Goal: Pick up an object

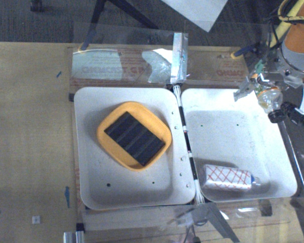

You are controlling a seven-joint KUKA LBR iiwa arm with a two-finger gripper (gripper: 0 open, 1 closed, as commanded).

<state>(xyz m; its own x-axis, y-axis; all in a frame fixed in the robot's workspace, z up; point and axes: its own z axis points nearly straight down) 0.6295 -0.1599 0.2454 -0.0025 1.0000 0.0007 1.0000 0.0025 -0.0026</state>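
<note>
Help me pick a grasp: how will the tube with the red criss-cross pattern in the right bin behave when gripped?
The tube lies flat, so it probably won't roll far. It looks soft and may dent under the claw. Its glossy wrap could be slippery.

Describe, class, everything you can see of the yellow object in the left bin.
The yellow object is a rounded, flattish pad with a dark ribbed rectangle set into its top. It looks soft or rubbery. It lies flat, turned at a slant, near the middle of the left bin, resting on the bin's floor alone.
</note>
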